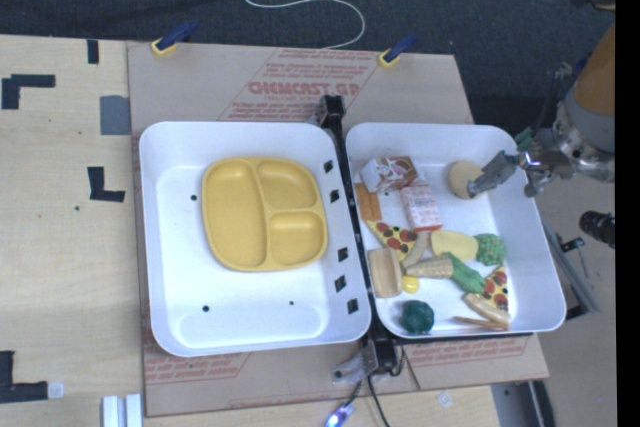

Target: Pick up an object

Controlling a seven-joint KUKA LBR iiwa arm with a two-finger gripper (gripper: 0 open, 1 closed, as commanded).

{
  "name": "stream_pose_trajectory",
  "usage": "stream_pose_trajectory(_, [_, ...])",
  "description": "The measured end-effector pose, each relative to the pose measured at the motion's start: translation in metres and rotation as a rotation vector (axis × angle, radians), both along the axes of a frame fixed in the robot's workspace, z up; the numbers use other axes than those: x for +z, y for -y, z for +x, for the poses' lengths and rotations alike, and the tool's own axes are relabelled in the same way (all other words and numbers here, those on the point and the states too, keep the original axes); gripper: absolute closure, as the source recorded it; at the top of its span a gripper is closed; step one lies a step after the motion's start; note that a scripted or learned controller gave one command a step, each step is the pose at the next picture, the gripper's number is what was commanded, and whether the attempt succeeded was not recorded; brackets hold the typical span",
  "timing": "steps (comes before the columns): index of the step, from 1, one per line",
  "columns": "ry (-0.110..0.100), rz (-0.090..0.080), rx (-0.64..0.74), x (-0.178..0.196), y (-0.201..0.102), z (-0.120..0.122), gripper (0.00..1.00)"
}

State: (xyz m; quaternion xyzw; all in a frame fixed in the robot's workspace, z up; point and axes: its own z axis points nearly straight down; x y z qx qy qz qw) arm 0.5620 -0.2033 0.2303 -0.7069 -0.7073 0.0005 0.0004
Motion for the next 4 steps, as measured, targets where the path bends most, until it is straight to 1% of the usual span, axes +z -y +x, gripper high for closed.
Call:
stream_pose_trajectory(1, [0.01, 0.0, -0.002, -0.149, 0.012, 0.058, 0.0])
stream_pose_trajectory(2, [0.008, 0.001, 0.002, -0.141, -0.064, -0.002, 0.0])
stream_pose_trajectory(3, [0.004, 0.0, 0.004, -0.145, -0.095, 0.054, 0.0])
stream_pose_trajectory(4, [-0.004, 0.001, -0.001, -0.136, -0.104, 0.003, 0.0])
